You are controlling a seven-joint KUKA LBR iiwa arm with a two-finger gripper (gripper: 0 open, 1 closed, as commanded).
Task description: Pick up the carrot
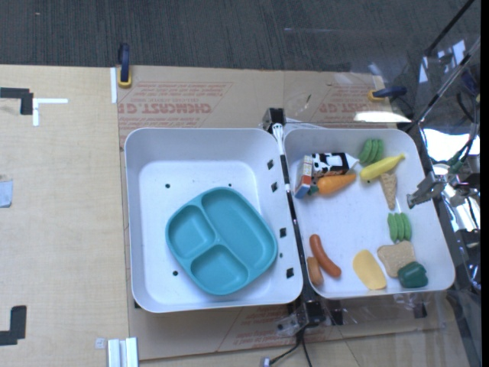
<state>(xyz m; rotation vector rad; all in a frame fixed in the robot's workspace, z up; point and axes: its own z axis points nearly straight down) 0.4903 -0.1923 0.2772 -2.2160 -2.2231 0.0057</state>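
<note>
The carrot (336, 183) is orange and lies on its side near the back left of the right bin (348, 220), touching a black-and-white cow-patterned carton (330, 163) behind it. My gripper (420, 197) is at the right bin's right rim, well right of the carrot and apart from it. It looks like a small grey metal piece against glare, with nothing seen held in it.
The right bin also holds a banana (382, 167), green pods (371, 150), a tan wedge (390, 189), a pea pod (399, 225), a bread slice (396, 257), a green pepper (413, 274), a yellow piece (370, 270) and two sausages (325, 256). The left bin (145, 205) holds a teal divided plate (221, 239).
</note>
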